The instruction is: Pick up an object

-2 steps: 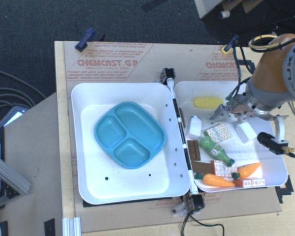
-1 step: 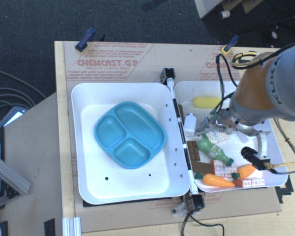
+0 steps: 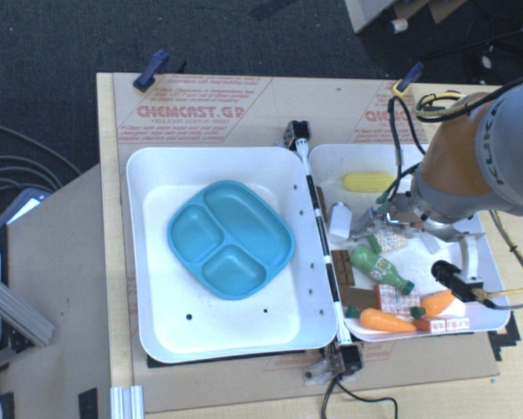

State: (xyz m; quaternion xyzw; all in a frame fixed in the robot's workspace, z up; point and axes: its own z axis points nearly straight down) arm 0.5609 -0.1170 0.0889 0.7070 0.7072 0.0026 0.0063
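The right bin [image 3: 497, 317] holds several small objects. A yellow corn cob [image 3: 367, 182] lies at its far side and a white block [image 3: 340, 221] sits by the left wall. A green bottle [image 3: 379, 266] lies in the middle. An orange carrot [image 3: 386, 320], a smaller orange piece [image 3: 437, 303], a red-and-white box [image 3: 399, 300] and a brown bar [image 3: 340, 275] crowd the near side. My gripper [image 3: 381, 224] reaches down from the right into the bin's middle, just above the green bottle and right of the white block. The arm's grey wrist hides the objects beneath it.
The left bin [image 3: 147, 234] holds a blue divided plate [image 3: 230, 238]. A black hinge strip [image 3: 318, 225] runs between the two bins. Yellow and black cables [image 3: 431, 105] loop behind the arm. Blue clamps [image 3: 149, 71] sit on the cardboard at the back.
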